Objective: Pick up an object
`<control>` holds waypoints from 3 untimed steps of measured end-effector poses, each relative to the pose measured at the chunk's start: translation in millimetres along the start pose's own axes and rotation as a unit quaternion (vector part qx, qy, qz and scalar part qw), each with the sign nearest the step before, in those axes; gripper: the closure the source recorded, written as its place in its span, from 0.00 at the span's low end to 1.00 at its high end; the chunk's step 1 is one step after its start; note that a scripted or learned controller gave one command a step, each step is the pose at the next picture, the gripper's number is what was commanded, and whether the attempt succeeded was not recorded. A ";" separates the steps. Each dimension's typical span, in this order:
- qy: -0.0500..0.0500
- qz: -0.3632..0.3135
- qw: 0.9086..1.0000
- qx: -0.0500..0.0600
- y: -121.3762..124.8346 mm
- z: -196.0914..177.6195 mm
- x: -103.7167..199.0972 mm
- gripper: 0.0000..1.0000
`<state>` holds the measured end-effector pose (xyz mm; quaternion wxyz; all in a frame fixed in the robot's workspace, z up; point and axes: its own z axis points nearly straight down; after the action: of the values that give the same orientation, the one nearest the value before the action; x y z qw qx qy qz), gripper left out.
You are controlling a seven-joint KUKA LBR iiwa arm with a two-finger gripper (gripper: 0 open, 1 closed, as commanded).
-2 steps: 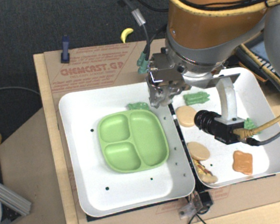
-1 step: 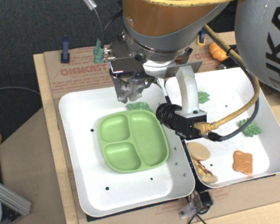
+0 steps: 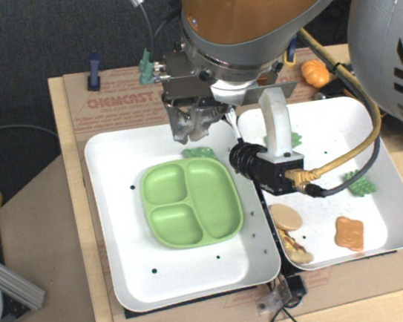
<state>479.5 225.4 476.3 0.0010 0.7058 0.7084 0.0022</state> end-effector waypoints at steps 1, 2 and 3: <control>-0.002 0.005 1.000 0.005 -0.6 22.9 -59.1 1.00; -0.002 -0.001 1.000 0.007 -2.4 109.1 2.1 1.00; -0.005 0.003 1.000 0.011 -5.5 310.5 -3.2 1.00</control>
<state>475.4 222.7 165.8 -0.0034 0.7077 0.7064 -0.0088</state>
